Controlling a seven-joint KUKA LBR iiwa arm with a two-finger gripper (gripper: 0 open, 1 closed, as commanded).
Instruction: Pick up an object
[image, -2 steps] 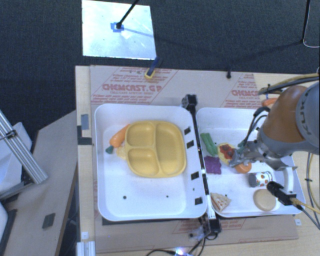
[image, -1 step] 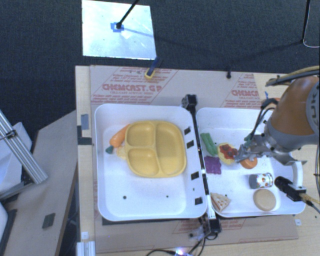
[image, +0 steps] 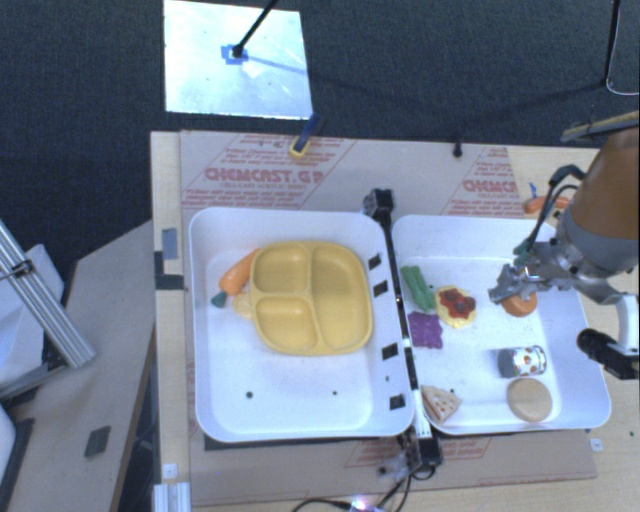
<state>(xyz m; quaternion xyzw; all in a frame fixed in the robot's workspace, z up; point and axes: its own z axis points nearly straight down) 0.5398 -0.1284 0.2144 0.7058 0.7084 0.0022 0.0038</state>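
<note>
My gripper (image: 512, 287) hangs over the right bin (image: 480, 235), near its right side. Directly beneath it, partly covered, lies a small orange round piece (image: 522, 305). Whether the gripper touches it I cannot tell. The same bin holds a green pod (image: 417, 286), a yellow slice with red spots (image: 456, 306), a purple piece (image: 425, 330), a small can on its side (image: 520, 361), a tan round bun (image: 529, 399) and a sandwich wedge (image: 440, 402).
The left bin (image: 215, 390) carries a yellow divided plate (image: 305, 297) with an orange carrot (image: 236, 273) at its left edge. A black-marked divider (image: 392, 300) separates the bins. The arm's grey and orange body (image: 605, 215) overhangs the right bin's far right edge.
</note>
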